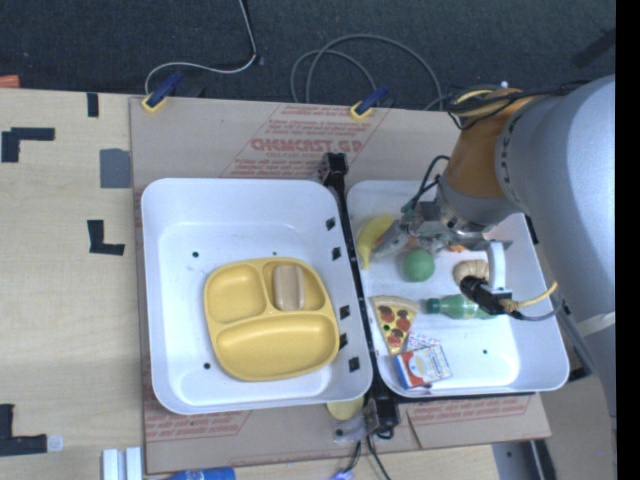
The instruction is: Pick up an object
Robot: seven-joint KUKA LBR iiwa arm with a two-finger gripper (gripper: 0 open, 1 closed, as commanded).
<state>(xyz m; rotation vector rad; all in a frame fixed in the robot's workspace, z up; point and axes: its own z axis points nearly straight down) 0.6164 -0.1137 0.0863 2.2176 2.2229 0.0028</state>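
The gripper [425,230] hangs low in the right white bin [540,363], just above a small green ball [419,265]; whether it is open or closed cannot be told. A yellow banana [373,236] lies just left of it, a green bottle [455,307] and pizza slice toy [395,322] nearer the front. The left white bin [170,268] holds a yellow divided plate [270,320].

Red "CHEMCAST GP" print, upside down, on the brown cardboard sheet [290,138] under the bins

Right bin [540,368] crowded by green ball [419,265], bottle [455,307], pizza slice [394,320]; its lower right corner lies bare
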